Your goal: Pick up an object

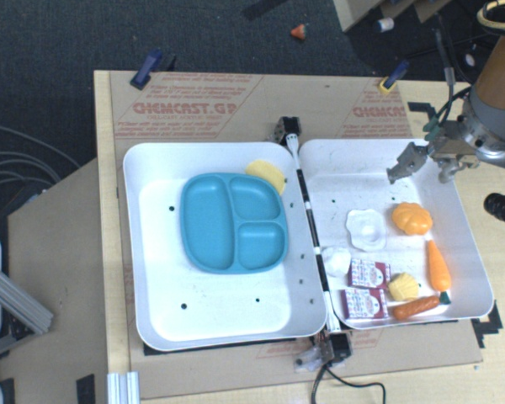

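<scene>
White right bin [467,225], far half bare

Arm reaching in from the right, hand spread and holding nothing.

The grey arm [497,99] enters at the upper right and bends down to its hand [425,162], whose two fingers stand apart, one finger [401,165] angled left and lower.

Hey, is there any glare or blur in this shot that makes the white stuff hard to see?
Camera view: even, soft light; the white bins look bright, so the pale egg-like piece nearly blends in; the pincer looks slightly soft.
</scene>
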Available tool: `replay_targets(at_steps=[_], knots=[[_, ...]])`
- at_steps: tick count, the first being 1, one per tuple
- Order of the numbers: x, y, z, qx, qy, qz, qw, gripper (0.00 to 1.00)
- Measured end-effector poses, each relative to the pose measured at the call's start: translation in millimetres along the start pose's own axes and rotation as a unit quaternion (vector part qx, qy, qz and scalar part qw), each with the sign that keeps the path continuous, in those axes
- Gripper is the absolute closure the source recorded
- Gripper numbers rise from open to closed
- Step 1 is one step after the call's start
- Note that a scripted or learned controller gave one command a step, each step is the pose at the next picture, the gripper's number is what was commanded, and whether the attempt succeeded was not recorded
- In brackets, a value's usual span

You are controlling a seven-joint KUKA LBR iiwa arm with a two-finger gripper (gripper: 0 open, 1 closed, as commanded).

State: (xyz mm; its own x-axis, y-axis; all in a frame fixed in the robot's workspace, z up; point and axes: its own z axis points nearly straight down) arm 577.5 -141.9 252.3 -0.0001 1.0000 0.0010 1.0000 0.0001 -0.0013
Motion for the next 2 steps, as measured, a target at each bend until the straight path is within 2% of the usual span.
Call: replay_targets(at_steps=[1, 2], knots=[[-24.4, 57.6, 167.8, 0.0, 0.0, 0.0, 1.0, 0.0], [-57.6, 89.4, 167.0, -0.001, -0.001, 0.0, 1.0, 0.0]])
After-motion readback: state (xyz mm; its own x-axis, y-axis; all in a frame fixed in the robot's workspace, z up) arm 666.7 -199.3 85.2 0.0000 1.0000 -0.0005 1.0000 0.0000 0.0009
